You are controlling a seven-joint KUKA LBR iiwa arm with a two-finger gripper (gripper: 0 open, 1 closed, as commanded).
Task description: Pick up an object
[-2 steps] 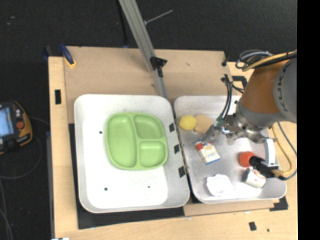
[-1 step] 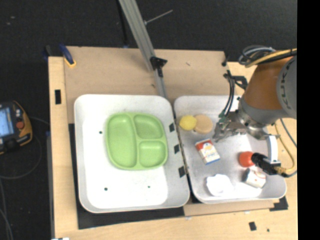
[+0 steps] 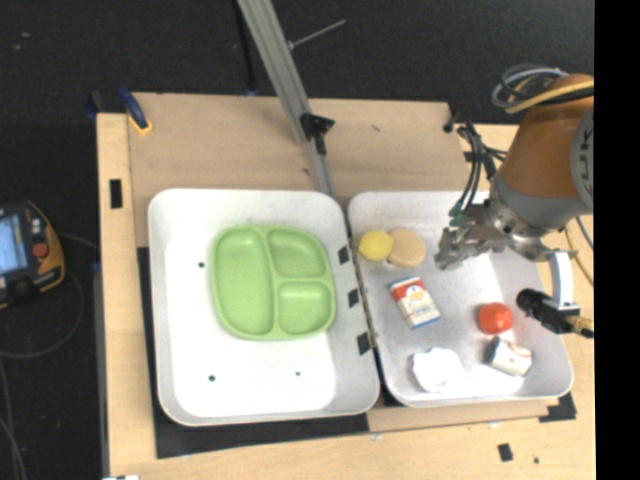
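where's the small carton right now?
The small carton lies mid right bin, just below the yellow ball and tan disc, left of the red ball.

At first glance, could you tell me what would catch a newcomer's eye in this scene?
The bright green divided tray stands out, lying alone in the left bin. Next comes the grey and orange arm reaching in from the right, its gripper over the right bin, near a yellow round object and a tan one. A red object and a small carton also lie in that bin.
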